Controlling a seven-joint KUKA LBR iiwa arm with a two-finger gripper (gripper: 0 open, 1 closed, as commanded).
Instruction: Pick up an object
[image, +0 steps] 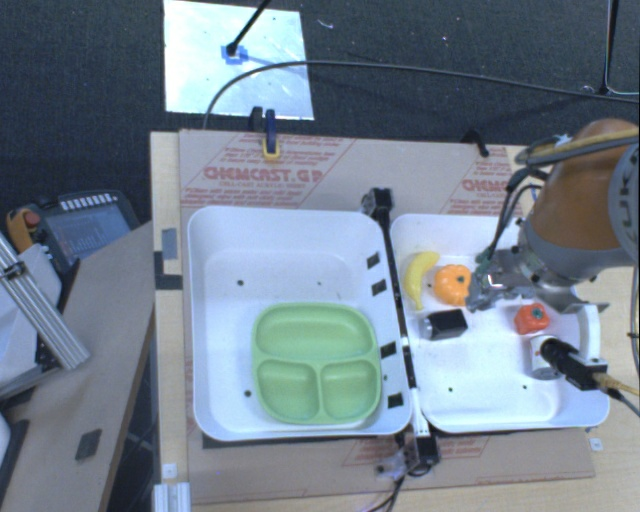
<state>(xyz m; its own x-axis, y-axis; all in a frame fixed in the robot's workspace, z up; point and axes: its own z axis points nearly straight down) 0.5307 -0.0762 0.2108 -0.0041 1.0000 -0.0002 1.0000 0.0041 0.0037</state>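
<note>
The right bin (480, 385) holds a yellow banana (419, 275), an orange fruit (452, 284), a small black block (446, 324) and a red tomato-like toy (531, 318). My gripper (487, 290) hangs low over this bin, just right of the orange fruit and close against it. The black block lies a little below and to the left of the gripper, and the red toy lies to its right. The banana rests against the bin's left wall, touching the orange fruit. The wrist hides the gripper's tips.
The left bin (215, 300) carries a green divided plate (315, 362) in its near half. A black divider strip (392, 300) runs between the bins. A white bracket with a black cylinder (562, 360) sticks out from the wrist over the right bin's near right corner.
</note>
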